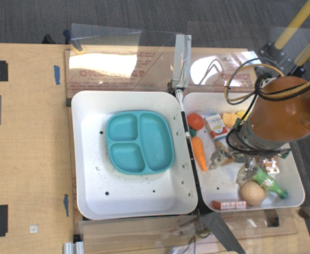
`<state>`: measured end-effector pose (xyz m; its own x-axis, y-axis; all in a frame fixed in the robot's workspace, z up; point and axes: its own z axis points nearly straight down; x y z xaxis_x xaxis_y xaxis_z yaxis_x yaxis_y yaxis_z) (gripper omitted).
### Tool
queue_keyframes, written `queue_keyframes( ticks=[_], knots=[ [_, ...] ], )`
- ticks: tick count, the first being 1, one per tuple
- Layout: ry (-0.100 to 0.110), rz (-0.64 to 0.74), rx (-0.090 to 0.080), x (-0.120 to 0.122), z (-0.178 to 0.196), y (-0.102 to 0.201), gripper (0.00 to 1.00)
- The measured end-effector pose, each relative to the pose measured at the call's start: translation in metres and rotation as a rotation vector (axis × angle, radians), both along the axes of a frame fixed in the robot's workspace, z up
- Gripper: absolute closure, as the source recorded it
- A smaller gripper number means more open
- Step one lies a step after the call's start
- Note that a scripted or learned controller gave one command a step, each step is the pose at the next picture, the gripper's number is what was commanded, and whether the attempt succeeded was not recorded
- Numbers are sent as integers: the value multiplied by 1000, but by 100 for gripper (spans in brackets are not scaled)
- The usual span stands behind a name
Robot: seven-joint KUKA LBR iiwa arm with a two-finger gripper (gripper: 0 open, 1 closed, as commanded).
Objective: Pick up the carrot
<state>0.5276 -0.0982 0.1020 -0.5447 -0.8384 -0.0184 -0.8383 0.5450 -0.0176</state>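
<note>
An orange carrot [199, 153] lies in the right bin [292, 181], close against its left wall, pointing roughly toward and away from the camera. A red tomato [195, 121] sits just beyond its far end, with a small carton [215, 124] beside that. The gripper [222, 155] hangs low over the bin floor just right of the carrot, with nothing between its fingers; how wide they stand, I cannot tell. Nearer the front rest a beige egg-like ball [253, 192] and a green bottle [271, 185]. The left bin [86, 142] holds a teal divided plate [140, 142].
</note>
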Motion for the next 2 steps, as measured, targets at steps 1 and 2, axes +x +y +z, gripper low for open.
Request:
queue_keyframes(
  ticks=[1,2],
  knots=[
    [0,0,0,0,0,0,0],
    [16,-389,1,7,-12,1,0]
  ],
)
